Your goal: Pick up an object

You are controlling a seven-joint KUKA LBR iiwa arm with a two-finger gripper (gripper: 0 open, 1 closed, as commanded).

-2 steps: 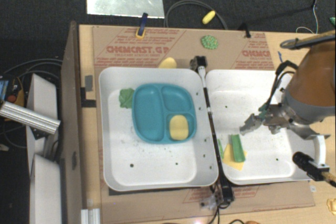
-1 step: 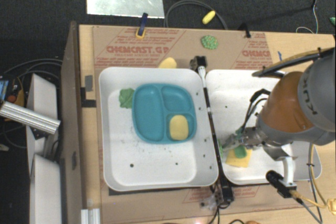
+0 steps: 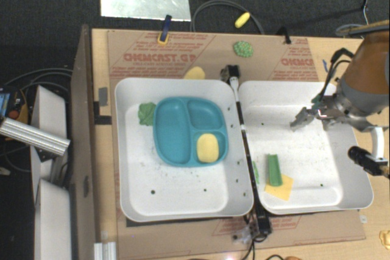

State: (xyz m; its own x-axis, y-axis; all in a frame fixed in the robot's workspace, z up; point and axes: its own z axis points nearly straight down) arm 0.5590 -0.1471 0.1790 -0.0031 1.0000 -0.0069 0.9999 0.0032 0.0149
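In the right bin (image 3: 350,192) a green block (image 3: 273,169) lies near the front, partly on a flat yellow piece (image 3: 280,187). My gripper (image 3: 306,114) hangs over the middle of that bin, behind and to the right of the green block, with nothing visibly held. The left bin (image 3: 131,192) holds a blue divided plate (image 3: 177,131) with a yellow rounded object (image 3: 208,147) in its front right compartment. A green leafy piece (image 3: 146,112) lies against the plate's left rim.
Behind the bins on the cardboard lie a green knobbly item (image 3: 243,49), a pale yellow item (image 3: 195,73) and a yellow piece (image 3: 242,20) by a cable. A black clamp (image 3: 230,75) sits at the divider between the bins.
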